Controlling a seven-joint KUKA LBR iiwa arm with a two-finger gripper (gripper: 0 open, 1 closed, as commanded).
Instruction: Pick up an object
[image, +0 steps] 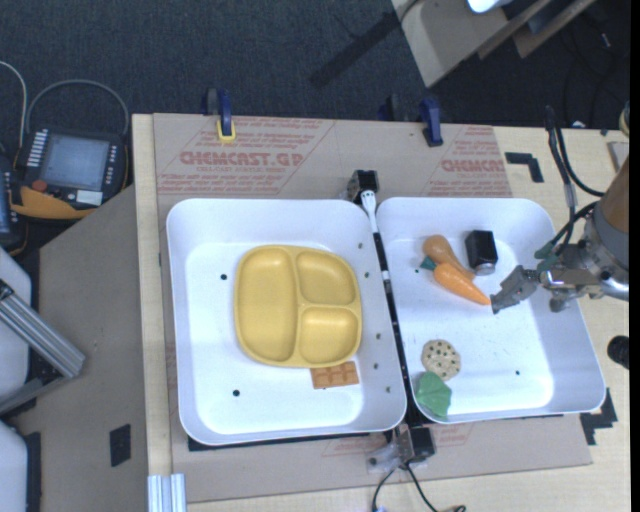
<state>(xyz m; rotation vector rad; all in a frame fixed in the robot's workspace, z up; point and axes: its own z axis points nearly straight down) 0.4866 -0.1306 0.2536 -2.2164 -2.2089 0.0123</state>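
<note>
In the right bin (530, 385) an orange carrot (455, 278) lies at the upper left, and a small black block (481, 250) sits just right of it. A speckled cookie (440, 357) and a green piece (434, 395) rest near the front left corner. My gripper (535, 293) hangs over the bin's right half, just right of the carrot's tip. It is open, with one finger (511, 290) almost at the carrot's end and nothing between the two fingers.
The left bin (200, 330) holds a yellow divided plate (297, 305) with a brown waffle piece (334, 376) at its front edge. Cables run beside the arm at the far right. A ridge with clips separates the two bins.
</note>
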